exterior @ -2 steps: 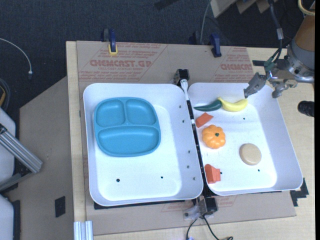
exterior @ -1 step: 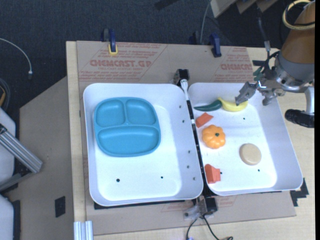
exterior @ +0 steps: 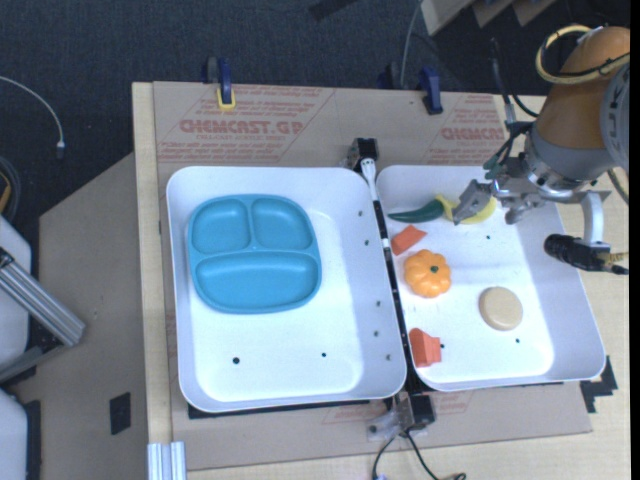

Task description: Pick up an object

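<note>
We look down on a desk (exterior: 300, 118) covered by a brown board printed with red lettering, and on it sit two shallow white bins side by side. The left bin (exterior: 200, 368) carries a blue divided plate (exterior: 255, 253) with three compartments, lying flat in the bin's upper left part. The right bin (exterior: 560, 348) holds the loose items: a green pepper-like piece (exterior: 415, 211) near its upper left corner, an orange-red wedge (exterior: 407, 238) just below that, a small orange pumpkin (exterior: 427, 274) near the middle of the left side, a round beige disc (exterior: 500, 308) to the right of the pumpkin and well apart from it, and a red block (exterior: 425, 347) near the lower left corner, close to the wall shared with the other bin. The arm (exterior: 580, 108) reaches in from the right, its orange band above the grey wrist, and the pincer (exterior: 478, 206) hangs over the upper part of the right bin. A yellow banana-like piece (exterior: 479, 208) sits right at the fingertips, just beside the green piece's right end; it looks to be between the fingers, which seem narrowly closed around it, though we cannot tell whether it is lifted clear of the bin floor. A black cylindrical part (exterior: 575, 251) juts out below the wrist over the bin's right edge.
</note>
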### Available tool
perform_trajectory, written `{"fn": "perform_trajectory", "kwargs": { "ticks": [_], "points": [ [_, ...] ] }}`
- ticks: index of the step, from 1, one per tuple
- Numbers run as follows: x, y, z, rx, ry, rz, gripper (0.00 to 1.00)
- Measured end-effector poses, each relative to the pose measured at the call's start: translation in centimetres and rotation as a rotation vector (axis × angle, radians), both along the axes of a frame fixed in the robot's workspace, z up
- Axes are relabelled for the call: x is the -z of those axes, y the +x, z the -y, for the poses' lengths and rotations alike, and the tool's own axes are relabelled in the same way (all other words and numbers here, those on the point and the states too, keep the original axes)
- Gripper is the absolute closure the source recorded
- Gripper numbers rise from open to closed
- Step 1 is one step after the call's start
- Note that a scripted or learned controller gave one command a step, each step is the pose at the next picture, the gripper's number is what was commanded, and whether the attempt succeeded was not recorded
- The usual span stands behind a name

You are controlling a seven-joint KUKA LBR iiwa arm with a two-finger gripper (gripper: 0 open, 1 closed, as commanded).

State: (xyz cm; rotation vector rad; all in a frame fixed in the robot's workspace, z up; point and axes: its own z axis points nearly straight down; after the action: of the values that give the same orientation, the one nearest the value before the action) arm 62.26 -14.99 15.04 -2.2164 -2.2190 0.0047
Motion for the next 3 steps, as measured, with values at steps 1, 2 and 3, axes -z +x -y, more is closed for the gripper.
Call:
{"fn": "perform_trajectory", "kwargs": {
  "ticks": [1, 2, 3],
  "points": [
    [4.3, 0.4, -0.1, -0.001, -0.001, 0.001, 0.00],
    [3.0, 0.5, -0.1, 0.000, -0.002, 0.007, 1.00],
    [-1.9, 1.5, -0.4, -0.001, -0.004, 0.012, 1.00]
  ]
}}
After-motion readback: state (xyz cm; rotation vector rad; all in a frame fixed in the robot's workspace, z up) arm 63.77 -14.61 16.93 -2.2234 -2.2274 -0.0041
